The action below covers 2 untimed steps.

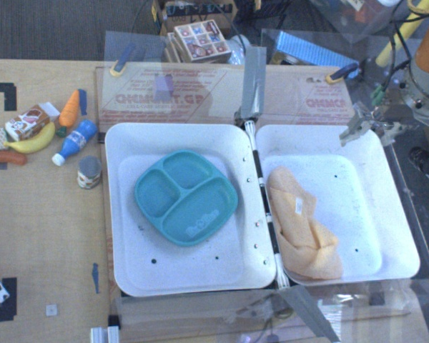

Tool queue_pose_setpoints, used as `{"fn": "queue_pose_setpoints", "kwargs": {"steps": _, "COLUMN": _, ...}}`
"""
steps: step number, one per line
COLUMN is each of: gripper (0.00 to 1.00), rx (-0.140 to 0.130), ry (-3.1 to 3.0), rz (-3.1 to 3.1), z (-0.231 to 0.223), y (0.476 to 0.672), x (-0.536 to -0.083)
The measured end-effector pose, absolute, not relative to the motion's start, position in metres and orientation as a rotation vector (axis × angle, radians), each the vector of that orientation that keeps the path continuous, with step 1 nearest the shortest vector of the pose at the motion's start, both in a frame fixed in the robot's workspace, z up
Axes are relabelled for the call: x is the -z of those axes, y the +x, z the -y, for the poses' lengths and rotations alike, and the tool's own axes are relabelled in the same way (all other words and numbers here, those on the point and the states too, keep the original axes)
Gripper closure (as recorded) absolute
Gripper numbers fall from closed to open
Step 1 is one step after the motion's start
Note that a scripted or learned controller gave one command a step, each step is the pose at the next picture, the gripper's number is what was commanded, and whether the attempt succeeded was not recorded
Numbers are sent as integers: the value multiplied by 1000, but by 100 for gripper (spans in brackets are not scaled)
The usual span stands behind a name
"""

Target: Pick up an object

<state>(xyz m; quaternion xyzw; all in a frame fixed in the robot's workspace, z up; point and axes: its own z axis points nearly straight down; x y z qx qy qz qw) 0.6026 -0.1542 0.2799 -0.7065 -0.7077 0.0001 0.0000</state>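
Cloth: a peach folded cloth (302, 227) lies in the right bin (386, 191), low in the frame, against that bin's left wall.
Cloth axis: its long side runs from upper left to lower right, from the bin's middle left down toward its bottom edge.
Plate: a teal divided plate (186, 197) lies flat in the middle of the left bin (121, 156), apart from the walls.
Claw: the claw (367, 123) hangs over the upper right corner of the right bin, at the frame's right; it grips nothing, and whether it is released or clenched I cannot tell.
Key relation: the cloth lies down and to the left of the claw, well apart, within the same bin; the plate is farther left, across the divider.
Judgement: the cloth looks the nearer, softer target; a descent crossing its long axis seems apt.
Counter: toys sit at the frame's left on the counter (43, 249), among them a banana (30, 141) and a small bottle (75, 141).
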Motion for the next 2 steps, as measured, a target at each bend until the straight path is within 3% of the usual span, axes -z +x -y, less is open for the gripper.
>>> {"fn": "queue_pose_setpoints", "kwargs": {"steps": 1, "gripper": 0, "rx": 0, "ry": -2234, "rz": 2208, "z": 143, "y": 515, "x": -178}}
{"fn": "queue_pose_setpoints", "kwargs": {"steps": 2, "gripper": 0, "rx": 13, "ry": -2271, "rz": 2184, "z": 119, "y": 486, "x": -90}}
